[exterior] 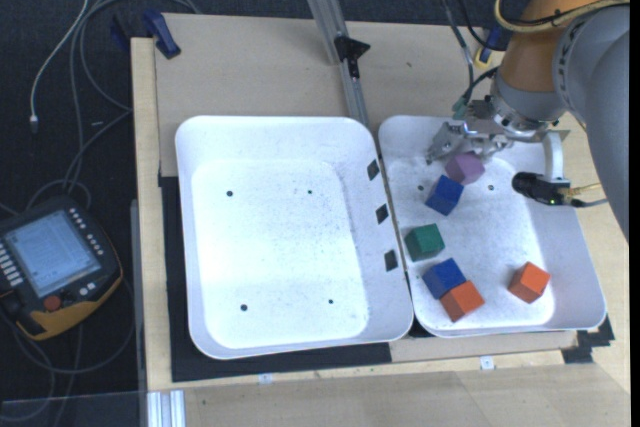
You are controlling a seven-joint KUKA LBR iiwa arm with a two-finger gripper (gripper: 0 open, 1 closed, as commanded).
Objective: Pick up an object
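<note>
The right bin holds several small blocks. A purple block lies near its back, directly under my gripper, which hangs low over it. The grey fingers are spread, so the gripper is open, and I cannot tell whether they touch the block. Just in front of the purple block sits a blue block. Further forward are a green block, a second blue block, a red block touching it, and an orange block.
The left bin adjoins the right one, with black clips along the shared rim. An aluminium post slants up behind the bins. A black fitting with a yellow tip sticks out beside the gripper.
</note>
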